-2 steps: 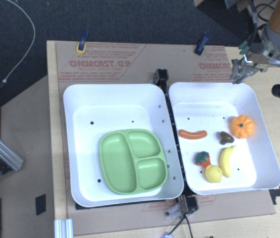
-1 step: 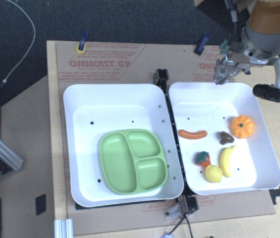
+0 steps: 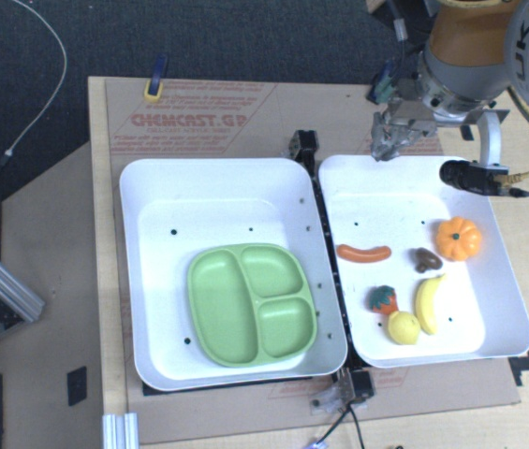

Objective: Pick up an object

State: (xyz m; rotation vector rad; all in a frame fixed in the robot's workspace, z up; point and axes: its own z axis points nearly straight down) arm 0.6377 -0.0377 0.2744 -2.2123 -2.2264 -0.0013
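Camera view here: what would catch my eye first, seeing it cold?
Probably the green divided plate filling the left bin. Next, the toy foods in the right bin: an orange pumpkin, a banana, a sausage. The gripper hangs over that bin's far edge.

Single fixed camera, high above the brown cardboard-topped bench (image 3: 198, 110), looking down at a slant. Both shallow white plastic bins (image 3: 142, 251) fit in frame; arm enters from right.
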